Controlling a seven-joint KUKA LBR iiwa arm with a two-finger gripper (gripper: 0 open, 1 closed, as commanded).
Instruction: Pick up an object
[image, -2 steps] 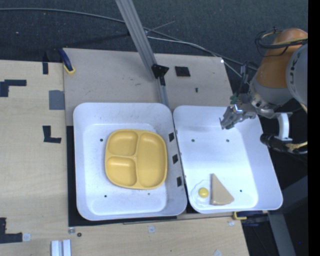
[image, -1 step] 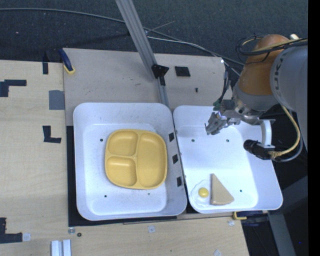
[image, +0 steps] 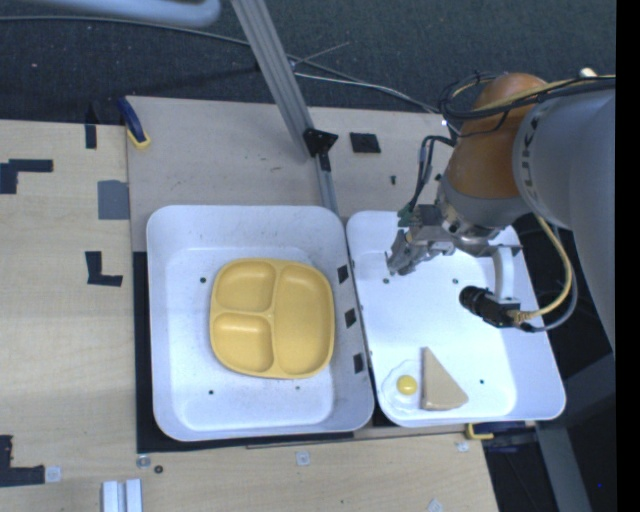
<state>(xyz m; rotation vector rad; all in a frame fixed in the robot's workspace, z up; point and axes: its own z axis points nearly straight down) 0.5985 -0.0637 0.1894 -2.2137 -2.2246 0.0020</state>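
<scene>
Camera view has my fingers (image: 402, 254) hanging over the upper left of the right bin (image: 455, 310) with nothing between them, though I cannot tell whether they are spread or closed. The pick is not yet made. A tan wedge (image: 440, 382) and a small yellow piece (image: 406, 384) lie near the bin's front edge, and a yellow divided plate (image: 272, 318) sits in the left bin (image: 180, 300).
</scene>
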